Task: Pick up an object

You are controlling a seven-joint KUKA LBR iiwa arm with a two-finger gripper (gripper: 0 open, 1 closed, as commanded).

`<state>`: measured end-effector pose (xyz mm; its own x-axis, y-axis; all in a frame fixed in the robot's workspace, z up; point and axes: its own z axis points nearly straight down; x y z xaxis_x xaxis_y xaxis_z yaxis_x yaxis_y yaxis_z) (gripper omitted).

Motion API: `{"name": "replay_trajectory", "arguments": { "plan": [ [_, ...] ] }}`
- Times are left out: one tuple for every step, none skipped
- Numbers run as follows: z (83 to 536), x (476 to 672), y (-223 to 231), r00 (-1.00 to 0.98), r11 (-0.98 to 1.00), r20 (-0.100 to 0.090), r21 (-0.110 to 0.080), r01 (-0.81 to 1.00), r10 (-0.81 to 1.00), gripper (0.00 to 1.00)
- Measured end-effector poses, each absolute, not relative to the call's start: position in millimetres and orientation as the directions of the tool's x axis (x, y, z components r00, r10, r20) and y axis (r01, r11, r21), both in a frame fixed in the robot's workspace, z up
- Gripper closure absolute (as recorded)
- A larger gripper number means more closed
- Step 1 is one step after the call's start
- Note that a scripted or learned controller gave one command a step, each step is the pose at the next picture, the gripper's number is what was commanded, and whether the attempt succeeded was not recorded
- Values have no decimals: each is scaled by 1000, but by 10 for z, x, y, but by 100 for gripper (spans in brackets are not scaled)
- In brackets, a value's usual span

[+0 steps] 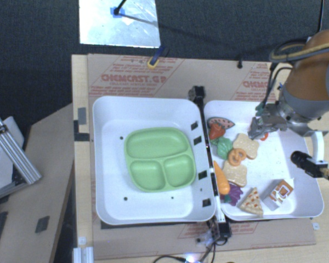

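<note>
The grey end effector (pixel 259 126) hangs low over the far part of the right shallow white bin (pixel 306 197), just above a pale toast-shaped toy slice (pixel 245 145); whether it is clenched or released, I cannot tell. Close around lie a red watermelon-slice toy (pixel 220 126), a green leafy toy (pixel 223 147), an orange pretzel-shaped toy (pixel 236 156), an orange carrot toy (pixel 221 181), a pizza-slice toy (pixel 251 200) and a small white-and-orange box (pixel 278 193). The left white bin (pixel 107 125) carries a light green divided plastic tray (pixel 159 159).
</note>
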<state>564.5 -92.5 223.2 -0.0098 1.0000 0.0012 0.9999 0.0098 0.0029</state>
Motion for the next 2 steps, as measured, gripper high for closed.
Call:
{"name": "replay_trajectory", "arguments": {
  "plan": [
    [2244, 5819, -339, -11, 11, 1, 4, 1000, 1000, 100],
    [2354, 6077, 120, -10, 10, 2, 5, 1000, 1000, 100]
  ]
}}
